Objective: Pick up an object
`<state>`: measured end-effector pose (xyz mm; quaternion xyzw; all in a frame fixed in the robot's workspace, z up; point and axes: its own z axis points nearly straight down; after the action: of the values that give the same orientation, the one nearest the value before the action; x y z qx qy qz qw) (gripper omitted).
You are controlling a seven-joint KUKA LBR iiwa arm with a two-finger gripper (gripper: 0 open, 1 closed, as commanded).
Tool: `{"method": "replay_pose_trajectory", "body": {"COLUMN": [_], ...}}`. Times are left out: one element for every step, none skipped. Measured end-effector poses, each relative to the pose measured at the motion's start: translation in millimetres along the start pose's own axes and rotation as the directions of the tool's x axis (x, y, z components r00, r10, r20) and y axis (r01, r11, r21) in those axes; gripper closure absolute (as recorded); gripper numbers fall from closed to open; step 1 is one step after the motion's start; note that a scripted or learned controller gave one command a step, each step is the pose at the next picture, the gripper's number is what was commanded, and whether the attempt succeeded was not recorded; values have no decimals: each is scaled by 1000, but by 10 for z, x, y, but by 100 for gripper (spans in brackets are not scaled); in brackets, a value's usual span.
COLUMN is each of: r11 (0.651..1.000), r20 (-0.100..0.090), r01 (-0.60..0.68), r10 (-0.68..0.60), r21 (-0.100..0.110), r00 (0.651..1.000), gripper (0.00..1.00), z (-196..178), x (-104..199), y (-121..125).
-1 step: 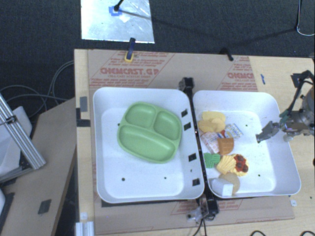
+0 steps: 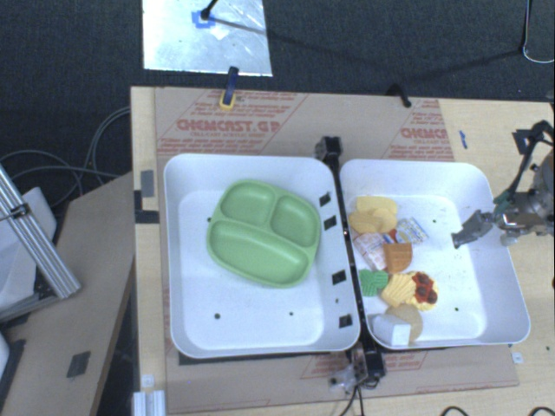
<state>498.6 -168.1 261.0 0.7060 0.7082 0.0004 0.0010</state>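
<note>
- Camera view: the grey two-finger gripper [image 2: 466, 231] is seen at the right side of the right shallow white bin [image 2: 460, 185], low over its floor. Nothing is seen between its parts. It cannot be told if the jaws are apart or together.
- The things to be picked lie in a small heap at the left side of that bin, well apart from the gripper: a pale yellow lumpy toy [image 2: 375, 214], a clear crinkly packet [image 2: 413, 230], an orange block [image 2: 399, 256], a green ridged piece [image 2: 374, 282], a yellow and red toy food [image 2: 410, 289] and a white round cup [image 2: 399, 329].
- A miss is likely, because the heap is packed tight. Two toys could be pinched at once, or one could be pushed against the bin wall. The packet looks slippery and could slide out.
- The left shallow white bin [image 2: 186, 232] holds a green plastic tray with three parts [image 2: 264, 231].
- Both bins rest on a brown cardboard sheet [image 2: 260, 120] on the bench. A dark carpet floor [image 2: 69, 42] with a shiny square plate [image 2: 173, 33] lies behind.
</note>
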Motion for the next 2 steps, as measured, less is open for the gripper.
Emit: {"method": "replay_pose_trajectory", "body": {"r11": [1000, 1000], "r20": [-1, -2], "r01": [-2, -2], "r10": [2, 2], "r21": [4, 5], "r00": [1000, 1000], "gripper": [0, 0], "z": [442, 1070], "x": [-47, -17], "y": [48, 36]}}
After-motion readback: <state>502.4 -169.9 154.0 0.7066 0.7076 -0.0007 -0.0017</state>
